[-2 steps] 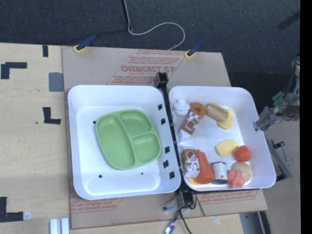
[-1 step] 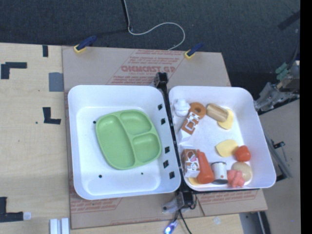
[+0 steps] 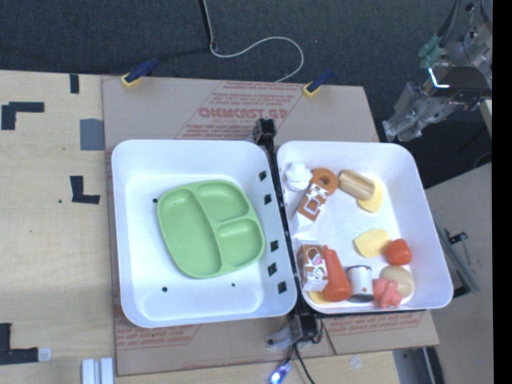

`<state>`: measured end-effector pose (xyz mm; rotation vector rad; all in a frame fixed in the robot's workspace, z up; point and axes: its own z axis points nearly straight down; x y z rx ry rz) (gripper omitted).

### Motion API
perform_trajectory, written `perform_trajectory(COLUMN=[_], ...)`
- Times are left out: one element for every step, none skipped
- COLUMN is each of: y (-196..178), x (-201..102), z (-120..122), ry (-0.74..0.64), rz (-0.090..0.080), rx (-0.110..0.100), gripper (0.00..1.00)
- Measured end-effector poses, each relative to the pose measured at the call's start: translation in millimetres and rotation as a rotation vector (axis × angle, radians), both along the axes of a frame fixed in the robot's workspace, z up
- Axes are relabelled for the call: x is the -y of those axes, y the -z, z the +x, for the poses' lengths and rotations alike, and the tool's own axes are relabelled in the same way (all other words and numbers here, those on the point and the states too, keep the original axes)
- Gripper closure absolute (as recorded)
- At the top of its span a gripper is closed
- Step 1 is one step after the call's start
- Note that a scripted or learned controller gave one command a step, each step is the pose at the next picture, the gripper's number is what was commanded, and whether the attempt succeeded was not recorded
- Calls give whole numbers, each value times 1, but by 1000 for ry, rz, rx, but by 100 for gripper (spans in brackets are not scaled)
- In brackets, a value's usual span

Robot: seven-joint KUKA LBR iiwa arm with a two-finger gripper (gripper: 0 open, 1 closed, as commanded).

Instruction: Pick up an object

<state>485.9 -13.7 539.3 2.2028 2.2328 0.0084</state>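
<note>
Camera view, objects: a heap of small toy foods lies in the right bin [image 3: 424, 214], at the lower centre-right of the frame.
Upper row of the heap: a small white piece [image 3: 297, 174] by the divider, an orange ring [image 3: 323, 178] beside it, and a tan bread roll [image 3: 356, 186] resting on a pale yellow piece.
Middle of the heap: an orange-and-white carton [image 3: 311, 204] lies tilted below the ring; a pale yellow wedge [image 3: 370, 243] touches a red tomato [image 3: 398, 252].
Lower row of the heap: a second printed carton [image 3: 314, 265], a red bottle [image 3: 336, 282], a small silver-and-black can [image 3: 360, 280], a beige round piece [image 3: 398, 278] and a pink piece [image 3: 387, 294] crowd together at the bin's lower edge.
Left bin [image 3: 136, 214]: holds a green divided plate [image 3: 211, 228] with three compartments, set at a slant.
Gripper [image 3: 404, 126]: at the upper right of the frame, outside the right bin's top corner and apart from every object; whether the fingers are open or closed cannot be told, and nothing is seen between them.
Surface: both white bins sit side by side on a brown cardboard sheet [image 3: 240, 110] with red print, held by two yellow-and-blue clamps [image 3: 140, 71] at its top edge, on a pale wooden desk [image 3: 48, 238] bearing black tape marks.
Room: dark carpet [image 3: 104, 14] fills the top of the frame, crossed by a thin white cable [image 3: 256, 46].
</note>
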Motion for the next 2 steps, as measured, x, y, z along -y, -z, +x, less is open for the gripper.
perform_trajectory(y=[101,75], x=[-8,-86], z=[-2,1], ry=[11,5], rz=[-2,-1], rx=[-22,-11], gripper=[100,100])
